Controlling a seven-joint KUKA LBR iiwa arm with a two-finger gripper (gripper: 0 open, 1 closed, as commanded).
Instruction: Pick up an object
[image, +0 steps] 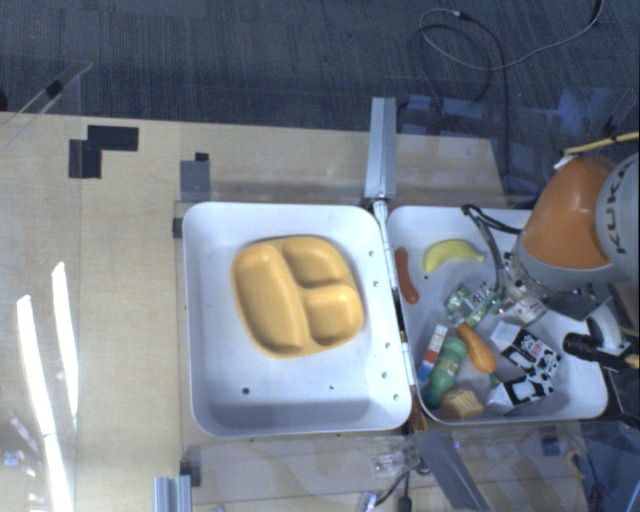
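Note:
In the right bin (590, 400), a yellow banana (452, 255) lies near the far wall and a red sausage (405, 276) runs along the left wall. An orange carrot (478, 347), a green bottle (446, 369), a tan bread-like piece (462, 403), a small white box (437, 343) and a black-and-white patterned item (530, 362) crowd the near half. My gripper (495, 300) reaches down from the right, just above the carrot and right of the banana, over a small shiny greenish item (462, 298). The wrist hides what is directly under it.
The left bin (210, 400) holds a yellow divided plate (297, 293) near its middle. A metal divider post (381, 150) stands between the bins at the back. The arm's orange band (570, 215) overhangs the right bin's far right corner.

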